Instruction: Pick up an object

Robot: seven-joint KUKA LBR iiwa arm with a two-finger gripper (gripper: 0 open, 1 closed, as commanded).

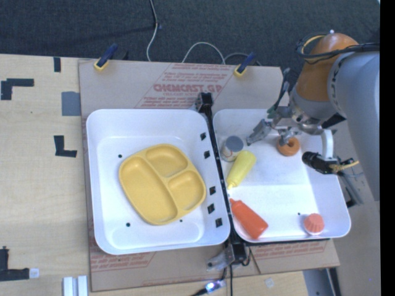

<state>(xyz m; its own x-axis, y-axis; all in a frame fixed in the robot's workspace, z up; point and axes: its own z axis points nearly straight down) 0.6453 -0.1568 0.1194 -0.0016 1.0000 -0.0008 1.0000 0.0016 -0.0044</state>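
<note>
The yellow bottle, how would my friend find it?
Look in the right white bin, along its left wall beside the divider. The yellow bottle lies tilted there, between a small grey can above and an orange bottle below. It is that bin's one yellow thing.

Dark grey carpet (74,11) beyond light wood bench (37,184); cardboard sheet (179,85) clamped on top.

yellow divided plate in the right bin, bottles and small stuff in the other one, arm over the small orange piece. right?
Wrong bin. The camera view shows the yellow divided plate lying in the left bin. The yellow bottle, the orange bottle and the small items are in the right bin. The rest holds: the gripper is over the right bin, close to the small orange piece.
</note>
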